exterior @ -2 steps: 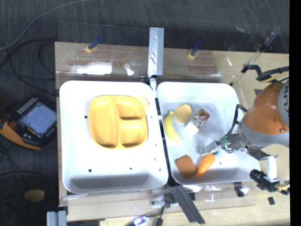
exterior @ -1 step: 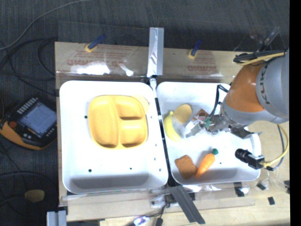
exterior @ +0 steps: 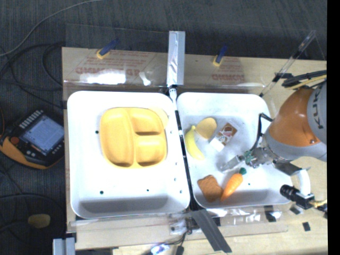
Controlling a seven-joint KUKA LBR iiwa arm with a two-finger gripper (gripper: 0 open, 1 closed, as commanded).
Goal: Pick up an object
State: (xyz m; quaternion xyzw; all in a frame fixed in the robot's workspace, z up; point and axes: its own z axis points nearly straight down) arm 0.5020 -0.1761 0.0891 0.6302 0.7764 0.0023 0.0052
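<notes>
**Claw low in the right bin, just above the carrot**

On the bench the left white bin [exterior: 79,195] carries a yellow plastic divided tray [exterior: 134,137], set toward its far side. In the right white bin [exterior: 249,102], a yellow banana [exterior: 194,145] lies against the left wall, with a pale yellow rounded piece [exterior: 207,126] touching its far end. Just beside those sits a small white and brown carton [exterior: 223,136]. Near the front edge lie a brown toast-shaped piece [exterior: 210,187] and, touching it, an orange toy carrot [exterior: 232,185] with a green top. The gripper [exterior: 236,162] of the grey and orange arm [exterior: 297,129] hangs just beyond the carrot's green end, close to it; whether its fingers are parted or closed I cannot tell, and nothing is visibly held.
</notes>
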